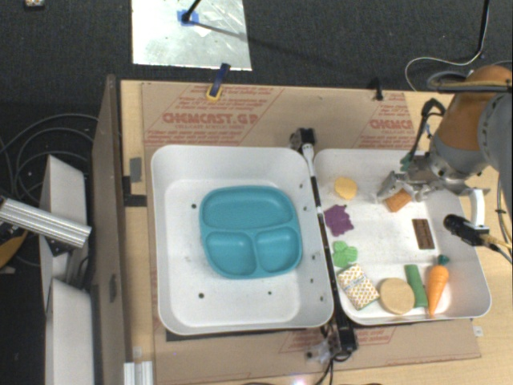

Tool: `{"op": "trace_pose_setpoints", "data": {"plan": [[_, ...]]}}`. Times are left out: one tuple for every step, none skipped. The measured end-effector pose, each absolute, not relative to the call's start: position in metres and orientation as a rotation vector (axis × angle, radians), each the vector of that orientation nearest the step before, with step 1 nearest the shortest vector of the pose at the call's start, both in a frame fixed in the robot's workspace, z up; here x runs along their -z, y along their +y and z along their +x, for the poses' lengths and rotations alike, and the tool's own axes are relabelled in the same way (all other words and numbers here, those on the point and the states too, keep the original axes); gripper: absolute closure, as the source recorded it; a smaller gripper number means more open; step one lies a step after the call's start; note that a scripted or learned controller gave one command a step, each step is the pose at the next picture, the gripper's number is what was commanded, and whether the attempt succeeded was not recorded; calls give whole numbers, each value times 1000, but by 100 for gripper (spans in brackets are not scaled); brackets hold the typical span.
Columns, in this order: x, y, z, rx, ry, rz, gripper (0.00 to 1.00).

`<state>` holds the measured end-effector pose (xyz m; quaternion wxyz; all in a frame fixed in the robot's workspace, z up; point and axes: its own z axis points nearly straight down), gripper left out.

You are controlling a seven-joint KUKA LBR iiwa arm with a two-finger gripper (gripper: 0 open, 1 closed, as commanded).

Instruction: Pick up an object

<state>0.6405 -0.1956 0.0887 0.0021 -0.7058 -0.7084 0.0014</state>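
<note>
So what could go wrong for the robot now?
1. The gripper is down over a small orange piece near the right bin's far edge; the piece could slip away, leaving the grab empty.
2. The yellow piece sits close by and might get bumped.
3. The brown bar lies just in front and could get knocked as the arm moves.

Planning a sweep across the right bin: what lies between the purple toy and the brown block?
In the camera view, bare white bin floor lies between the purple toy and the brown block.
</note>
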Motion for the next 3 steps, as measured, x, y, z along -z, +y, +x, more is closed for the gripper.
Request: {"op": "trace_pose_setpoints", "data": {"plan": [[-112, -196, 646, 12, -2236, -2223, 100], [-112, -196, 645, 11, -2236, -2222, 0], [-91, -207, 630, 1, -2225, -2221, 0]]}}
